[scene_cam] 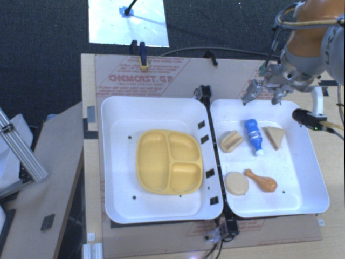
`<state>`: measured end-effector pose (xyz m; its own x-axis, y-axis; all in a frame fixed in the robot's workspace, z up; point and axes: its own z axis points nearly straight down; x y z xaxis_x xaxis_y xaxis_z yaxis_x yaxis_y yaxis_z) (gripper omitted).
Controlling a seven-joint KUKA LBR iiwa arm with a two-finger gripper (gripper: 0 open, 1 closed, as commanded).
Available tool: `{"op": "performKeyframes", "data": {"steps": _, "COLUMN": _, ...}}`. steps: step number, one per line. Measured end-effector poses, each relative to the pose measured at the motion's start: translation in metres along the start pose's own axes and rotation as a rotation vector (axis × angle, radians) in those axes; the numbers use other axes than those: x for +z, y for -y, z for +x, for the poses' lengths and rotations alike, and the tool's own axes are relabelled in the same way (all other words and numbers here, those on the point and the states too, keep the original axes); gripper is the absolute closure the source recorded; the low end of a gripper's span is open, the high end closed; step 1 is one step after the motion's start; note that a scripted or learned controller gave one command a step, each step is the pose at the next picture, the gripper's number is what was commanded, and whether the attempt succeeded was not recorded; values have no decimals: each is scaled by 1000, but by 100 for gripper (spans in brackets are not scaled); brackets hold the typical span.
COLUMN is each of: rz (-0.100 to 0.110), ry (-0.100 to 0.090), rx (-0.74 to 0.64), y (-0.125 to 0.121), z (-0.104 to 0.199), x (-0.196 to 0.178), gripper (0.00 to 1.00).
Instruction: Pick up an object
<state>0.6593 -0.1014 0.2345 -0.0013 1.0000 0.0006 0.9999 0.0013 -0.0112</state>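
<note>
— Camera view first: where do the pickable things lie?

— All in the right bin (pixel 310 169). A blue bottle (pixel 253 135) lies near the bin's middle, cap end toward the near side. Just left of it sits a bread-like piece (pixel 232 141), just right a pale wedge (pixel 275 137). Nearer the front lie a round tan disc (pixel 236 183) and, touching or almost touching it on the right, a toy drumstick (pixel 261 181).

— And the gripper?

— The gripper (pixel 266 93) hangs over the far rim of the right bin, above and apart from every item. Its two fingers are spread, one tip to the left and one to the right, with nothing between them. The arm comes in from the upper right, its orange band (pixel 318 9) above the wrist, cables looping round it.

— How much room is there around the objects?

— The bottle is crowded on both sides by the bread piece and the wedge. The near right part of that bin's floor is bare, as is the far strip under the gripper. The wedge lies near the right wall.

— The other bin?

— The left bin (pixel 121 123) holds a yellow divided tray (pixel 170 161) in its middle, with white floor showing all round it. A black hinge strip (pixel 213 161) runs between the two bins.
</note>
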Motion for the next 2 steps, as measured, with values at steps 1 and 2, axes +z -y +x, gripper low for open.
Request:
{"op": "performKeyframes", "data": {"steps": 1, "rz": -13, "ry": 1, "rx": -2, "y": -2, "z": 0, "x": -8, "gripper": 0}}
{"op": "performKeyframes", "data": {"steps": 2, "rz": -13, "ry": 1, "rx": -4, "y": -4, "z": 6, "x": 33, "gripper": 0}}
